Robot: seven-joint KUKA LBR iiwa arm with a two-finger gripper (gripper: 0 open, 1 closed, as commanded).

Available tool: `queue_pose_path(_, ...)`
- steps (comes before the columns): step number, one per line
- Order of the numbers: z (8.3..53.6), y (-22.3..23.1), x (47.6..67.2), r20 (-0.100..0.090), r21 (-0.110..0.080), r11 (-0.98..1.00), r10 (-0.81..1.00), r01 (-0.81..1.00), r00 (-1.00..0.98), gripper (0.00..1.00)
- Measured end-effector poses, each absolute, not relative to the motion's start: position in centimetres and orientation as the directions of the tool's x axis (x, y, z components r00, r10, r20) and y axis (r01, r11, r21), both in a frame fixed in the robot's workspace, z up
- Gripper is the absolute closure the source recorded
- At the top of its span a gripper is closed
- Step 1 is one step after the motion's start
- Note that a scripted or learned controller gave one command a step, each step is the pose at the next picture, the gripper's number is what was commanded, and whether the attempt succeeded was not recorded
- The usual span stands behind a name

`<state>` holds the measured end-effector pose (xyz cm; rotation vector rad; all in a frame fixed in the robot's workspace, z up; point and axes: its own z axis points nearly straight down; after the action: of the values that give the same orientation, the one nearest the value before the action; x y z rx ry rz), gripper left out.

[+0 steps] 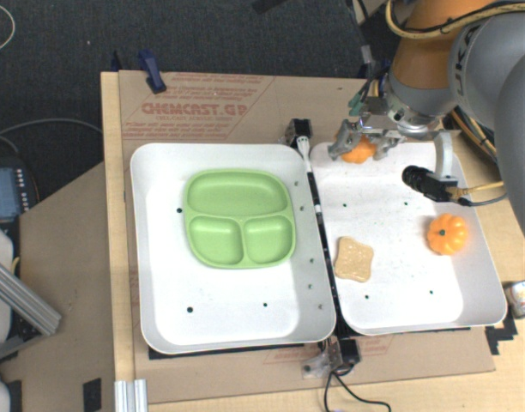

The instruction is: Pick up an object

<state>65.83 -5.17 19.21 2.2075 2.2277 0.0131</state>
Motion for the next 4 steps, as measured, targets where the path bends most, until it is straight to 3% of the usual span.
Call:
queue_pose_path(1, 18.5, 1.3, 59.2, 0.004, -0.007, 0.007, 1.000, 1.000, -0.007, 1.00)
queue_pose_path(2, 18.6, 10.7, 54.1, 0.005, -0.006, 0.010, 1.000, 1.000, -0.010, 1.00)
queue_pose_path(3, 35.5, 10.6, 47.9, 0.007, 0.016, 0.004, 1.000, 1.000, -0.004, 1.00)
queue_pose_path(4, 54.5, 8.4, 48.0, 0.005, 0.022, 0.000, 1.000, 1.000, 0.000, 1.00)
